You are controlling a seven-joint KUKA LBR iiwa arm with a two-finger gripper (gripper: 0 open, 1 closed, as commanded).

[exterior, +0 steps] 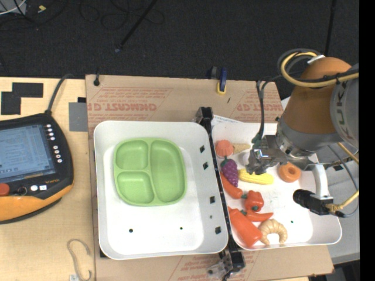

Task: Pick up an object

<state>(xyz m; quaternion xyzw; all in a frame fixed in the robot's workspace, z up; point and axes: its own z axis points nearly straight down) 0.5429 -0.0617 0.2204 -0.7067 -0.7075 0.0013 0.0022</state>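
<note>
White plastic forms both shallow bins on the bench. The left bin (111,227) holds a light green divided plate (150,172) with three compartments, set towards the bin's upper half. The right bin (328,233) holds the toy food items.

The arm (319,107), grey with an orange band, enters from the right and is lowered over the right bin. The gripper (258,163) is positioned directly above the yellow corn cob (258,178), at or near contact with its top side. The jaw state cannot be determined from this view, and no object is visibly held.

Item positions in the right bin:
- Peach-coloured round fruit (224,148): near the upper left corner.
- Purple grapes (229,171): just below that fruit, left of the corn cob.
- Orange slice (289,172): right of the corn cob, close to the gripper.
- Red pepper (254,201): below the corn cob.
- Orange carrot (245,227): near the bottom left of the bin.
- Croissant (274,232): just beside the carrot, on its right.

A handheld control pendant (29,165) lies on the bench, well apart from the bins on the left.
</note>
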